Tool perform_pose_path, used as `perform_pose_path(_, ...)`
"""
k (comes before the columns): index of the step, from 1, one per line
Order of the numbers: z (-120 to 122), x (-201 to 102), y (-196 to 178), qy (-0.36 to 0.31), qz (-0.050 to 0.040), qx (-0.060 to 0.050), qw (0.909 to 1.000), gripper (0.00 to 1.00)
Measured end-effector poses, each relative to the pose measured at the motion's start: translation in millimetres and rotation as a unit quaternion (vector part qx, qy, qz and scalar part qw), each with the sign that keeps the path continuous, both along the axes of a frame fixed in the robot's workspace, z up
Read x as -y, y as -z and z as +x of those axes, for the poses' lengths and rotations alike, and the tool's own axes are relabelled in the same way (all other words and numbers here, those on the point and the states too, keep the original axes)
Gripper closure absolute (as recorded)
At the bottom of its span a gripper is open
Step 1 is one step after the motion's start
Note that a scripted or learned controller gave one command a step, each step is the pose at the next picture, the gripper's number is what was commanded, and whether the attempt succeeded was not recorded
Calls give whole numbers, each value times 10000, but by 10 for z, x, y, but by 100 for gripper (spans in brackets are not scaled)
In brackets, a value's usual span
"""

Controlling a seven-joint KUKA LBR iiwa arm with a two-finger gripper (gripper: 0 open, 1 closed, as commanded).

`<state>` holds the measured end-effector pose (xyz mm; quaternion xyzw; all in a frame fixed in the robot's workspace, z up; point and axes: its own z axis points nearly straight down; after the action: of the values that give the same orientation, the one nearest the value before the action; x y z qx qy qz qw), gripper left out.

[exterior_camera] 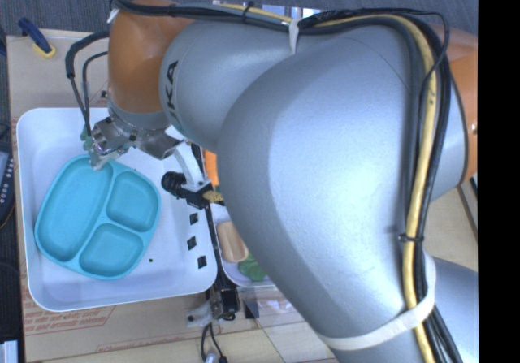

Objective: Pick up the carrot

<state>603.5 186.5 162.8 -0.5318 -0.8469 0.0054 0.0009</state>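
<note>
My claw (99, 150) is down at the top edge of the blue plate (89, 223) in the left bin (41, 130), and I cannot tell if it is spread or pressed together. The little orange bit I take for the carrot (210, 166) peeks out well apart from it, tucked under my big arm (325, 150). If I grab here I could pinch the plate or just air, because I am in the wrong spot.

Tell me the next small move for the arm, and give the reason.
Probably lift off and swing right, toward the other bin. The gripper sits at the top rim of the blue divided plate in the left bin, while an orange sliver that may be the carrot shows past the divider, beside the arm.
</note>
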Motion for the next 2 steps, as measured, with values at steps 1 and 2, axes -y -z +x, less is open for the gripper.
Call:
perform_pose_path(1,-323,-78,-1142,1247,-3,27,9922,100)
perform_pose_path(2,-656,-97,-775,2700,-41,36,9628,100)
